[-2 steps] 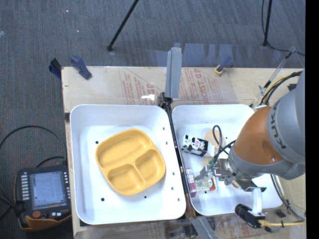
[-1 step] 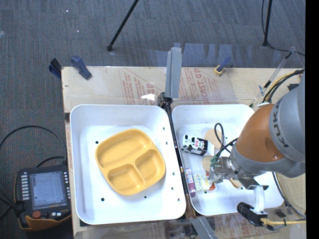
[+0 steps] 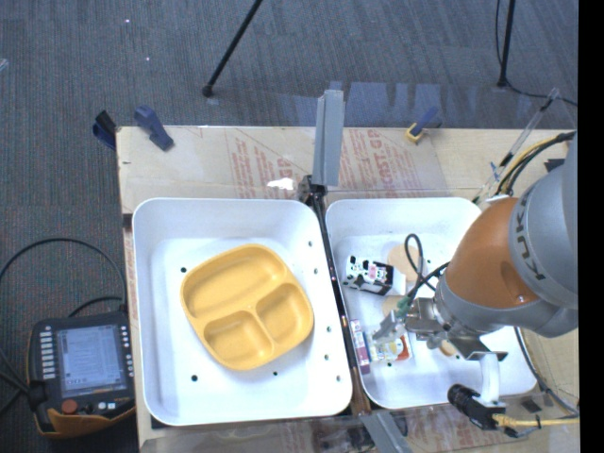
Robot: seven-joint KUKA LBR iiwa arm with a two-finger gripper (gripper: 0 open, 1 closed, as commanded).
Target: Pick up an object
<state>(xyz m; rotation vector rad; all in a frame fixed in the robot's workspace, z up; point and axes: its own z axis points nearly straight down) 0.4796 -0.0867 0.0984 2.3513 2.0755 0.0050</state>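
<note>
My gripper [image 3: 390, 330] is low in the right bin [image 3: 377, 213], near its front left corner. It hangs right over a small white and orange packet [image 3: 394, 350], and I cannot make out whether it touches it. A slim pink and white packet [image 3: 359, 339] lies just left of it against the bin wall. A black and white cow-patterned object [image 3: 368, 274] lies farther back. A tan round piece [image 3: 408, 257] shows behind the black cable, and another tan piece [image 3: 447, 348] peeks out under the wrist.
The left bin [image 3: 156, 253] holds a yellow three-section plate [image 3: 247, 305]. A grey post [image 3: 328, 140] stands at the back between the bins. The arm's orange band [image 3: 491, 258] covers the right bin's right side. A teach pendant [image 3: 82, 361] lies off the bench at the left.
</note>
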